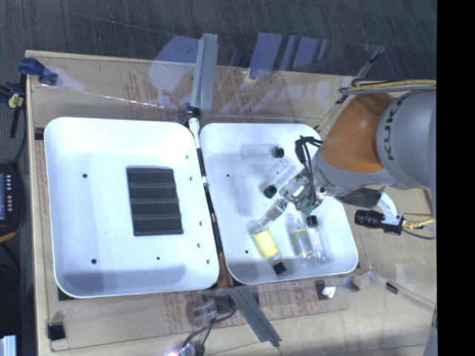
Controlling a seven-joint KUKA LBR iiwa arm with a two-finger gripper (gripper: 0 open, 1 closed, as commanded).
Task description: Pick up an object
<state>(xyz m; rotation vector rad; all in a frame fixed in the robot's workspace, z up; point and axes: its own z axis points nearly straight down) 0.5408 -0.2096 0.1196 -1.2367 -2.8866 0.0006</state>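
Arm is reaching in from the right, sitting over the right bin. Gripper is hanging low in the middle-right of that bin, right among the clear bottles. Can't tell how the jaws are standing: the tip is blurring into transparent plastic, no clean view of the gap.

Objects in the right bin:
- clear bottle with black cap is lying tilted just up-left of the gripper tip, looking like it's touching or nearly touching it; can't tell whether it's between the jaws.
- yellow bottle is lying below-left of the gripper, black cap pointing toward the bin's lower edge, apart from the tip.
- another clear bottle is lying just below the gripper, beside the yellow one.
- small clear vial is lying near the bin's top edge, well apart from the gripper.

Nothing is visibly being held.

Left bin is carrying a dark ribbed block lying flat near its centre, well apart from the arm.
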